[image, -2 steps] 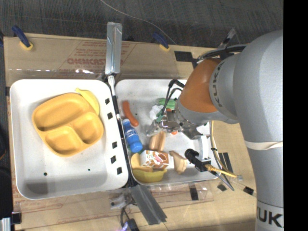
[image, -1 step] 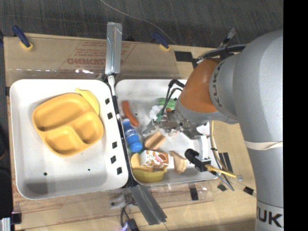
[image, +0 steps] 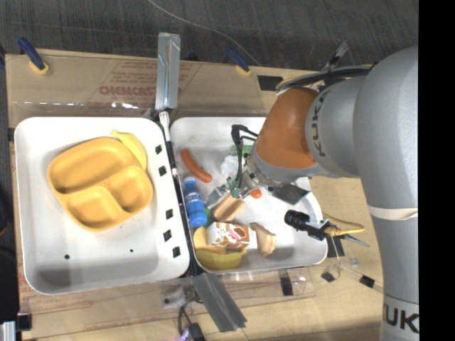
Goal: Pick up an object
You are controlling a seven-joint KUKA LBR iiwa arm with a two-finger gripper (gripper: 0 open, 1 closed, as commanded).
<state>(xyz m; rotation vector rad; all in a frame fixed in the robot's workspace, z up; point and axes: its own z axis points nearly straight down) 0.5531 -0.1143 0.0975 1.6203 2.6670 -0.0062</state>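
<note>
Clutter is threatening this pick: the gripper (image: 238, 185) is hovering in the right bin (image: 298, 258) over the bun (image: 227, 207), crowded by the blue bottle (image: 193, 203) and sausage (image: 196, 166); its grip I cannot tell, and neighbours could be getting nudged instead

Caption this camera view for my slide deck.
Arm reaching into the cluttered right bin; yellow tray in the left bin.
</note>
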